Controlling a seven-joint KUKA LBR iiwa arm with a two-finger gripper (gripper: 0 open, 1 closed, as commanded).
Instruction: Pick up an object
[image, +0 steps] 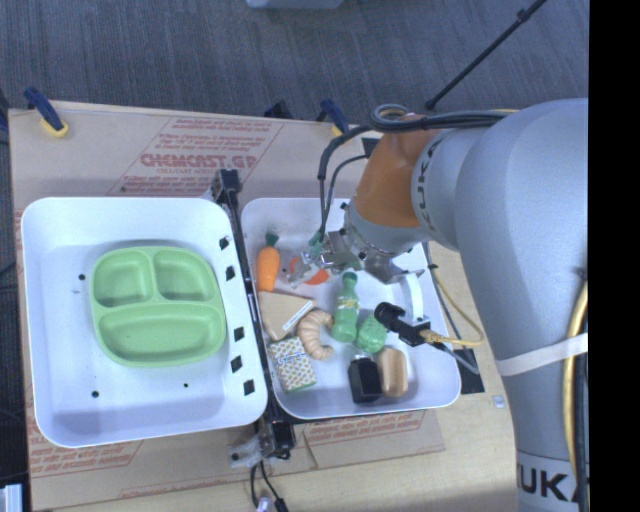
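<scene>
My gripper (320, 256) hangs low in the upper part of the right bin (440, 385), under the orange wrist band. It is just right of an orange carrot (268, 268) and right above a small red-orange piece (312, 278). Below it lie a green bottle (346, 308), a tan croissant (317, 334), a patterned box (291, 364), a black block (364, 381) and a brown bun (395, 372). I see nothing lifted off the bin floor.
The left bin (50, 400) holds a green divided plate (157, 303). A black clip strip (238, 290) runs along the seam between the two bins. The bulky grey arm (520, 250) covers the right side of the bench.
</scene>
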